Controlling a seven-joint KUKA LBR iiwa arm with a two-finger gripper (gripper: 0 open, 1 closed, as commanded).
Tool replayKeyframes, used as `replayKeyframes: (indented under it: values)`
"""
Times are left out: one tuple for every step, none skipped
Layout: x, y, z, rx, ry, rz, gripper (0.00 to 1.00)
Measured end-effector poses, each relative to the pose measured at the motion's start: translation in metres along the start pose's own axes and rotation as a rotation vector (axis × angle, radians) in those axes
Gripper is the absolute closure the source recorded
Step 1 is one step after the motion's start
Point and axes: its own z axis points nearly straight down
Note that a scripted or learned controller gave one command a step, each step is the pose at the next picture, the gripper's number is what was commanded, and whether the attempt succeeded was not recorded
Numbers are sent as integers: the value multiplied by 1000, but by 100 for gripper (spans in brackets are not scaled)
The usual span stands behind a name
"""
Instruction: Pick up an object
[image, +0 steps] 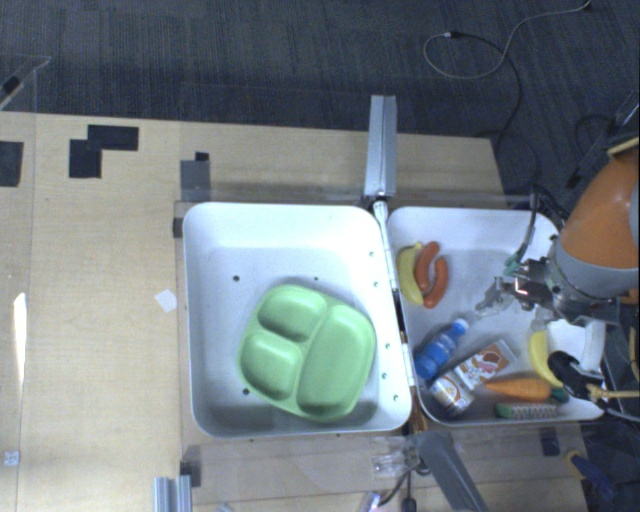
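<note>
Green divided tray (308, 350) fills the left bin (215, 240). At three o'clock, the gripper (505, 292) hovers over the right bin (470, 225), finger state unclear, probably lining up on the hot dog (432, 274) (bottle (441, 348) and carrot (520, 389) nearby).

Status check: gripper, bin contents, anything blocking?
Gripper over right bin, nothing seen between fingers. Hot dog, blue bottle, carrot loose in that bin. Green tray in left bin.
</note>
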Motion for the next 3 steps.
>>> replayKeyframes:
  values:
    - [39,-17,63,-20,-1,-202,0]
    - [41,-15,53,-22,1,-204,100]
    - [88,-60,-78,-3,-1,-111,100]
